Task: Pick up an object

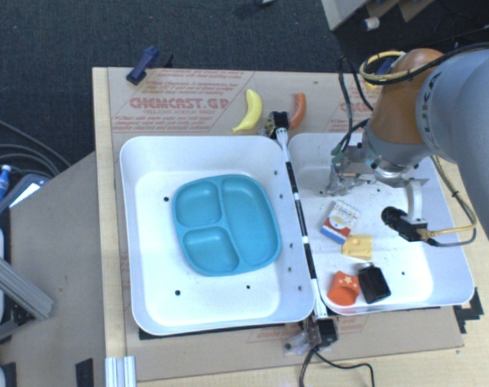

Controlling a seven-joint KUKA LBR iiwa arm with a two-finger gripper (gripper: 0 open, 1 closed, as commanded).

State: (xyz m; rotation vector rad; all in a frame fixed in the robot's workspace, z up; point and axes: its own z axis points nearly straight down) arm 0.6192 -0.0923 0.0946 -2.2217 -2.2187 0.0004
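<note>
Reaching in from the right, the claw [338, 182] hangs low over the far part of the right bin [445, 285], its thin fingers pointing down near the bin floor; whether they are spread or closed cannot be told from this angle, and nothing is seen between them. Nearer the camera in that bin lie a small red, white and blue packet [339, 220], a yellow block [358, 247], an orange-red object [343, 289] and a black object [374, 284], the last two touching. The left bin [143, 240] holds a blue divided tray [225, 223]. Both bins sit on a pale wooden bench [184, 99] printed with red lettering, where a banana [249, 111] and what may be an orange carrot [296, 110] lie behind the bins. Dark carpet [59, 31] surrounds the bench, with cables at the left. The arm [437, 95] is cut off by the right edge.
</note>
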